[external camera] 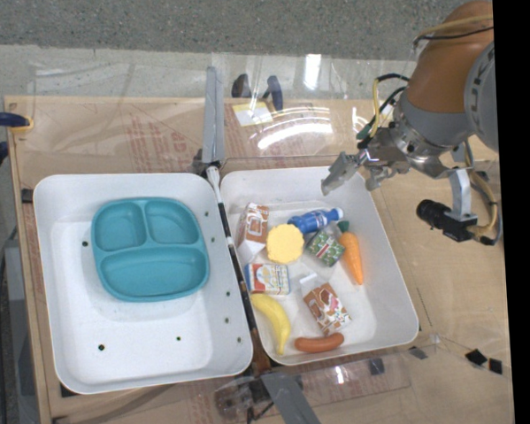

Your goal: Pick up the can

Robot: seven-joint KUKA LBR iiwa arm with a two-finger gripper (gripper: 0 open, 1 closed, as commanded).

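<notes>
While the small green-labelled can (324, 246) lies crowded among toy foods, the open, empty tool (351, 170) hovers above it, poised for descent.

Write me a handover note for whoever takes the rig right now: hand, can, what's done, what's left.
Hand: above the far right corner of the right white bin, fingers open, holding nothing.
Can: the small green can with a red label lies on its side in the middle of the right bin, between the yellow round piece and the orange carrot, just below the blue bottle.
Left white bin: holds the teal divided plate.
Done: nothing yet; the can sits untouched.
Left: bring the hand down over the can, close on it, lift. Neighbours sit tight against it, so the grasp looks cramped.
</notes>
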